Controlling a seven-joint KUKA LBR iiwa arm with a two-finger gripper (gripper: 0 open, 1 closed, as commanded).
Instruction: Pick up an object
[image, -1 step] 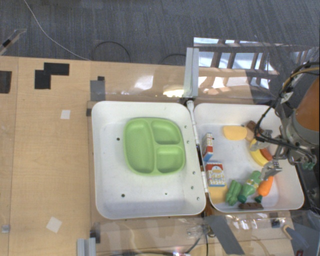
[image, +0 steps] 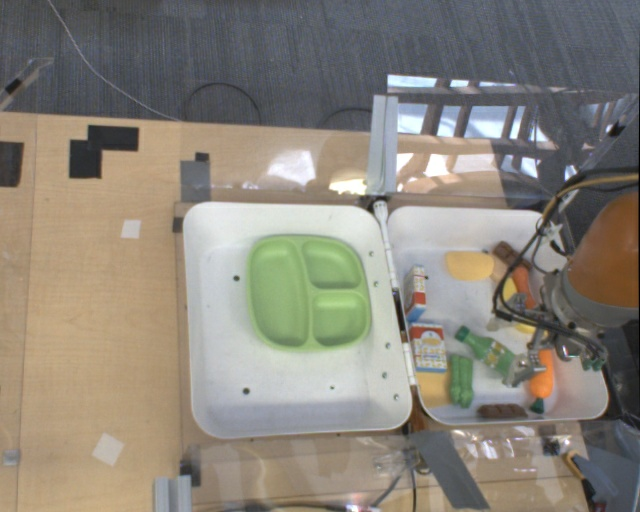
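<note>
You can see two small cartons in the right bin (image: 600, 405), but their print is too small to read: a red-and-white carton (image: 417, 287) lies near the bin's left wall, and a second carton (image: 428, 349) with a red top and yellow foot lies just below it, toward the front-left corner. Beside that second carton a dark green piece (image: 460, 381) stands along the front edge, and a green bottle (image: 487, 348) lies tilted toward the middle. A yellow oval piece (image: 469, 265) sits near the bin's back edge, a brown bar (image: 500, 410) lies against the front wall, and an orange carrot-like piece (image: 541, 381) rests near the front-right corner.

The gripper (image: 527, 362) hangs low over the right side of this bin, just beside the orange piece and the bottle; you cannot tell from this angle whether anything is between its tips, nor how they stand.

The left bin (image: 205, 330) carries a light green divided tray (image: 306, 291) in its middle. Both bins rest on a pale wooden bench (image: 90, 330) with black shapes near its back-left corner. Grey carpet (image: 250, 50) runs behind the bench, with a thin cable across it.
</note>
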